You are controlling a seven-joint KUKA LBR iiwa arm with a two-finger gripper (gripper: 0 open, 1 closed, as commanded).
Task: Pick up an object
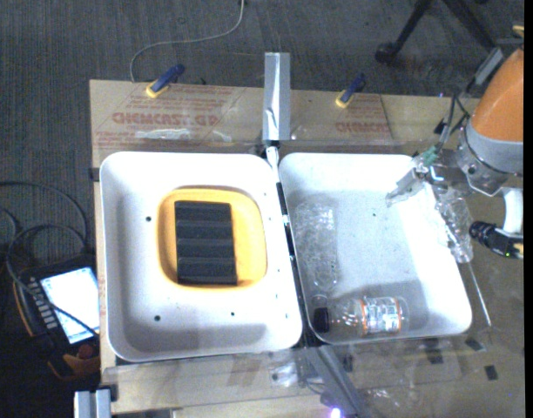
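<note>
Camera view looks down on the table [110,103], with two white bins side by side. At the right, the arm [502,116] with its orange band reaches over the right bin's far right rim, and the claw [416,181] points left and down over that bin's [371,177] upper right part. Its fingers [404,188] are thin and blurred against the white floor, so whether they are spread or closed cannot be told; nothing is seen between them. A clear plastic piece [456,225] hangs just below the wrist, along the bin's right rim.

Below and left of the claw, well apart from it, a clear plastic bottle [360,313] with an orange label lies on its side against the bin's near wall, its dark cap pointing left. A crumpled clear plastic item [317,242] lies left of the claw, near the bin's left wall.

Far left of the claw, the left bin [127,259] holds a yellow tray [171,212] with a black ribbed block [205,242] on it.
</note>
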